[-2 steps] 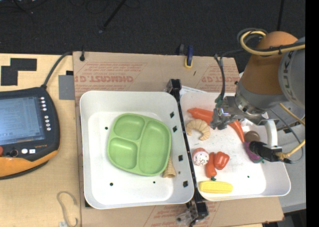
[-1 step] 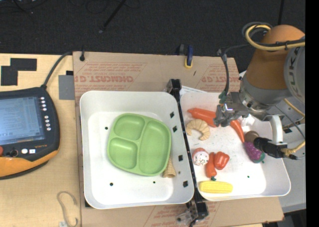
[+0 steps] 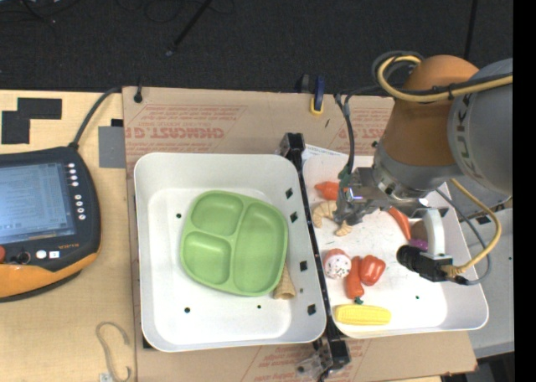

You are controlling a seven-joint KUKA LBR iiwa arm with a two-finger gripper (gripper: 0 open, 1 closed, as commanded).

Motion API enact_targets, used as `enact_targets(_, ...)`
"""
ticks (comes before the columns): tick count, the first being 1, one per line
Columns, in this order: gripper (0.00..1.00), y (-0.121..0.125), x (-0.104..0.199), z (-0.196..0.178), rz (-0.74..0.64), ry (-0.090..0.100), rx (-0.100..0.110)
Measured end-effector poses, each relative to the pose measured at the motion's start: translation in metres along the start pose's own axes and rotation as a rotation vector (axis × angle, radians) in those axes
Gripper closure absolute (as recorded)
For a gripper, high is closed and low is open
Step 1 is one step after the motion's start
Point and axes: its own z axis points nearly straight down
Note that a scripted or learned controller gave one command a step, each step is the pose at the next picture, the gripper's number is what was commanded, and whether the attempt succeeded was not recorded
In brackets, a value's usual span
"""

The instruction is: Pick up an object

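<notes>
Claw (image 3: 350, 211) position: low in the right bin (image 3: 469, 309), over a pale toy (image 3: 342, 224) near its left wall; finger state cannot be determined. Descend straight and centre on the toy, staying off the orange piece (image 3: 327, 190) just beyond it.

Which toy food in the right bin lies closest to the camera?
The yellow corn cob, at the right bin's near edge; the red pepper sits farther in.
</notes>
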Motion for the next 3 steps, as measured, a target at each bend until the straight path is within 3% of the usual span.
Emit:
enact_targets(1, 1.00, -0.025, 0.052, -0.013, -0.002, 0.001, -0.001)
enact_targets(2, 1.00, -0.052, 0.101, 0.000, -0.001, -0.001, 0.002)
enact_targets(3, 1.00, -0.049, 0.099, -0.013, 0.003, -0.002, -0.002)
